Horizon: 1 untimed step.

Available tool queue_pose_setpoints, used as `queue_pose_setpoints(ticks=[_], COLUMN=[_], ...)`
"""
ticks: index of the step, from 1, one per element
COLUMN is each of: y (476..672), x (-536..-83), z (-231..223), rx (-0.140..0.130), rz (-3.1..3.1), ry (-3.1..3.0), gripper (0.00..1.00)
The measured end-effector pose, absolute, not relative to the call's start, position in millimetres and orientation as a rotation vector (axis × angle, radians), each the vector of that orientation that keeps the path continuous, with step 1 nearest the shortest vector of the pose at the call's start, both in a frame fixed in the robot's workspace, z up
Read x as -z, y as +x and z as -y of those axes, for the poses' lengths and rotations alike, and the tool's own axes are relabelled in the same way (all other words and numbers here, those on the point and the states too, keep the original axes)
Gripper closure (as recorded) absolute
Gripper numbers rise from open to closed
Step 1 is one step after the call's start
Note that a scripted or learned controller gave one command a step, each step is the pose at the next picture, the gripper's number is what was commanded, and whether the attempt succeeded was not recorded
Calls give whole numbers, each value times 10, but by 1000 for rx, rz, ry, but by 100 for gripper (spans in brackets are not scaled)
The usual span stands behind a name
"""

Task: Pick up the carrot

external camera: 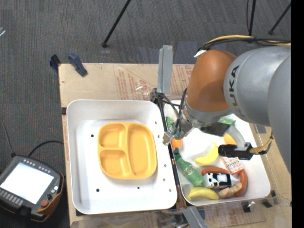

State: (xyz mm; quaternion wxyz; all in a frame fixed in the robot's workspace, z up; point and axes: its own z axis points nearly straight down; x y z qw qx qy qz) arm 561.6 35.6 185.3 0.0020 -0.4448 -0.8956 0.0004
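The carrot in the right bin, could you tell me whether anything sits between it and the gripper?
Nothing visible does. The gripper is right above the carrot, an orange piece at the right bin's left edge. The green bottle lies just below the carrot, beside it rather than over it.

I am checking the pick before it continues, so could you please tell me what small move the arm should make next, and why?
Probably a short, slow descent straight onto the carrot. The gripper hangs right over that orange piece at the right bin's left edge, with the green bottle close below it, so a sideways shift risks nudging the bottle.
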Motion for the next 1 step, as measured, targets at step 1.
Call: queue_pose_setpoints(ticks=[1], y=[4914], x=[-1865], z=[-43], rx=[-1], rz=[3030], ry=[-821], gripper=[100])
